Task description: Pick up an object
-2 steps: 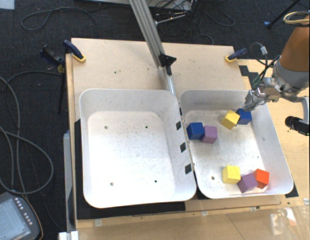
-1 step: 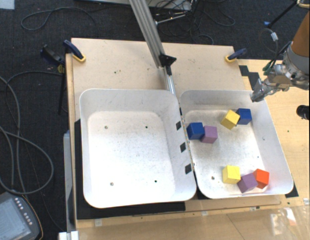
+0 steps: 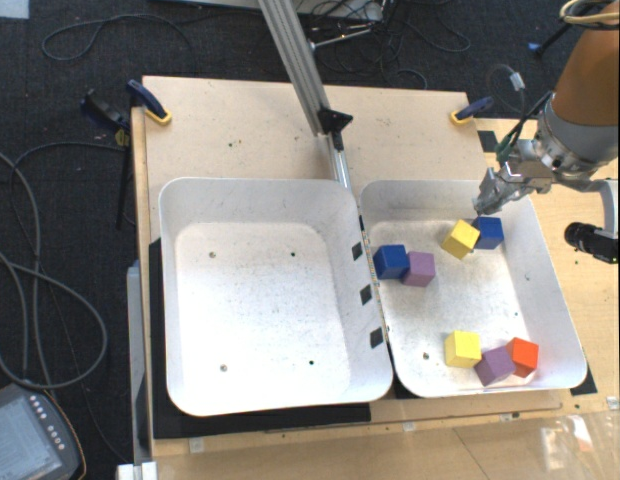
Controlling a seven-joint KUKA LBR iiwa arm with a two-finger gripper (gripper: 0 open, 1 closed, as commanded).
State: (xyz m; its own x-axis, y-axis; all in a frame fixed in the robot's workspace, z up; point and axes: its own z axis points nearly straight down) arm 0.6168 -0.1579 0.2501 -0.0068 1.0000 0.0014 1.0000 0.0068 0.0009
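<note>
End effector [image 3: 487, 203]: positioned over the upper part of the right bin [image 3: 550, 298], close to its far rim, tip just above a blue cube [image 3: 488, 231] and a tilted yellow cube [image 3: 460, 239] that touch each other. Nothing is seen between its parts; how far it is open cannot be told from this angle.

Remaining contents, right bin: a second blue cube [image 3: 391, 261] touching a purple cube [image 3: 420, 268] near the inner wall; along the near edge, a yellow cube [image 3: 462, 348], a purple cube [image 3: 494, 364] and an orange cube [image 3: 524, 355], the last two pressed together by the rim. Open floor lies in the bin's middle.

Left bin [image 3: 180, 268]: bare speckled floor.

Counter [image 3: 240, 128]: pale board with clamps at the far corners [image 3: 150, 103], a slanting metal rail [image 3: 295, 48], and cables on dark floor [image 3: 60, 218] beyond.
</note>
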